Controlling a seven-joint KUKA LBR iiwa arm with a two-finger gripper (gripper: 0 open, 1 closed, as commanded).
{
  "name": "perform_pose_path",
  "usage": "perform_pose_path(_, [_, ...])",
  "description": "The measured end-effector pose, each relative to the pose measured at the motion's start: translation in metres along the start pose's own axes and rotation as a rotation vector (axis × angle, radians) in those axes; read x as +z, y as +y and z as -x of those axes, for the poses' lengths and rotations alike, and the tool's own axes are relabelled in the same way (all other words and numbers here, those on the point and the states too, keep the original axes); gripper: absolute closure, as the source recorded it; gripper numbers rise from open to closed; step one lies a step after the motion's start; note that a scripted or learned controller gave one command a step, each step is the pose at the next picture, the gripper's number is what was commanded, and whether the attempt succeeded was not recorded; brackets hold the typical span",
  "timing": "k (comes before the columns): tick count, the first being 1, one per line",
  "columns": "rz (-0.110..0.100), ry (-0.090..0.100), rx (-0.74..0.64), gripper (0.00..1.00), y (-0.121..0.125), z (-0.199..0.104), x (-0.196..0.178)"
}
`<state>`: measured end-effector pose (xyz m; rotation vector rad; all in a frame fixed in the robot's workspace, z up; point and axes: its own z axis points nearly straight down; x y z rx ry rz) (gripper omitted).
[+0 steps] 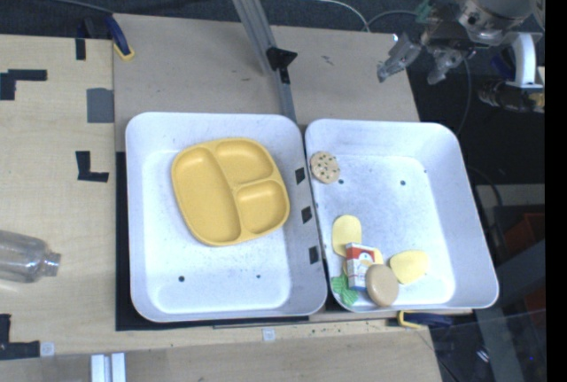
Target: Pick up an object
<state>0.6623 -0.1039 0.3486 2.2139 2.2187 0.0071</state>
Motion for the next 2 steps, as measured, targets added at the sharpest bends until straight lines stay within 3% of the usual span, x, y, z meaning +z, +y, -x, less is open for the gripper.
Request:
perform_pose_path(1, [-0.018,0.000,0.005,0.00,-0.016,0.051,0.115])
perform_pose_path(2, [-0.030,0.011,0.004,0.00,0.005,0.105,0.260])
